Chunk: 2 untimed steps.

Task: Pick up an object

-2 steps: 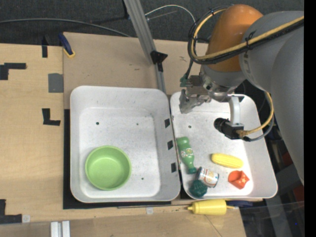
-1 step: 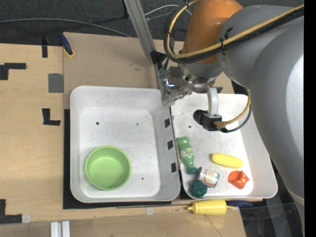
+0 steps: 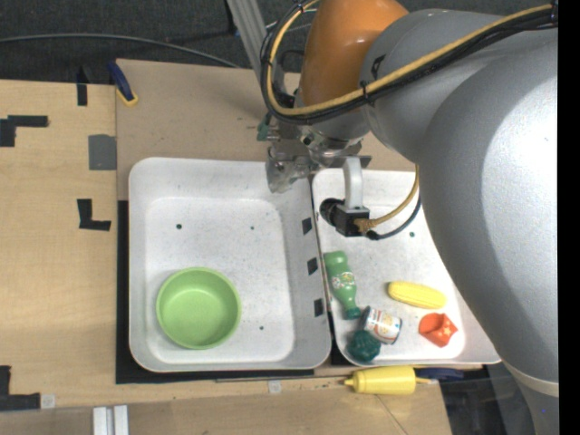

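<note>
The grey arm [image 3: 471, 152], with its orange band at upper centre of the frame, fills the right side and reaches toward the top of the two bins. The worktop [image 3: 54, 243] carries the left bin [image 3: 145, 243], which holds a green bowl [image 3: 198, 307] in its lower left, and the right bin [image 3: 412, 252], where the small things lie along the lower part: a green bottle [image 3: 341, 281], a yellow corn-like piece [image 3: 416, 294], a small can [image 3: 383, 324], a red piece [image 3: 437, 328] and a dark green piece [image 3: 364, 346]. A yellow bottle [image 3: 384, 381] lies on the bench just below the right bin.

The hand [image 3: 288, 172] sits at upper centre, over the ridge between the bins; whether it is apart or together I cannot tell. Nothing is seen in it, so I judge the pick not yet done: approach, grasp and lift remain.
</note>
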Each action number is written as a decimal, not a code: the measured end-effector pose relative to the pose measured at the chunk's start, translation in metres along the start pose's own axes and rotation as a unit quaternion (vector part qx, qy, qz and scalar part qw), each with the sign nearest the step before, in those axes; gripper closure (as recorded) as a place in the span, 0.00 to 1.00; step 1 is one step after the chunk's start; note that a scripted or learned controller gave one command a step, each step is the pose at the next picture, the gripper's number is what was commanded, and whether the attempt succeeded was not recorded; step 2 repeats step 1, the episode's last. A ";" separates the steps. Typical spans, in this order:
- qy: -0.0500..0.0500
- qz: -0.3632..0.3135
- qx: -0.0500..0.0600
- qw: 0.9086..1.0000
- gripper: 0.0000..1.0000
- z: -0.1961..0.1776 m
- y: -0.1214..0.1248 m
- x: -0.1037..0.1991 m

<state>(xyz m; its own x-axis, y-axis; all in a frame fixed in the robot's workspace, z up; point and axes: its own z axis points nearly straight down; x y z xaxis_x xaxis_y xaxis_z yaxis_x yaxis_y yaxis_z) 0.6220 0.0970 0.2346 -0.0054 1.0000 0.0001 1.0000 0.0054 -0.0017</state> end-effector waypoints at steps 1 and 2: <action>-0.001 0.002 0.000 1.000 0.00 -0.001 0.000 -0.003; -0.001 0.002 0.000 1.000 0.00 -0.001 0.000 -0.003</action>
